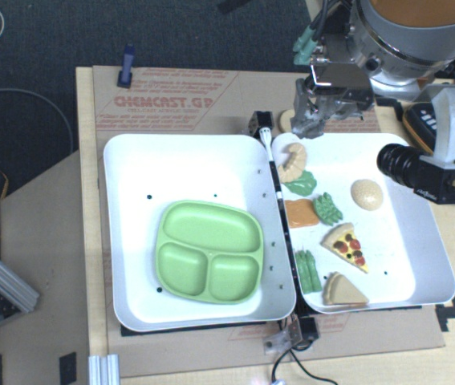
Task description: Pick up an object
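Note:
My gripper (310,125) hangs over the far left corner of the right bin (420,239), just above and behind a pale curled toy food piece (294,160). Nothing shows in its grasp. Several toy foods lie in that bin: a green leafy piece (302,185), an orange-brown block (301,212), a green bumpy piece (328,209), a beige round bun (366,193), a pizza slice (346,245), green pods (308,269) and a beige wedge (343,289).
A light green divided plate (209,251) lies in the left bin (131,183). The two bins meet along a raised rim (278,207). Both bins rest on a cardboard sheet (163,95), and a small blue clip (126,66) sits at its far edge.

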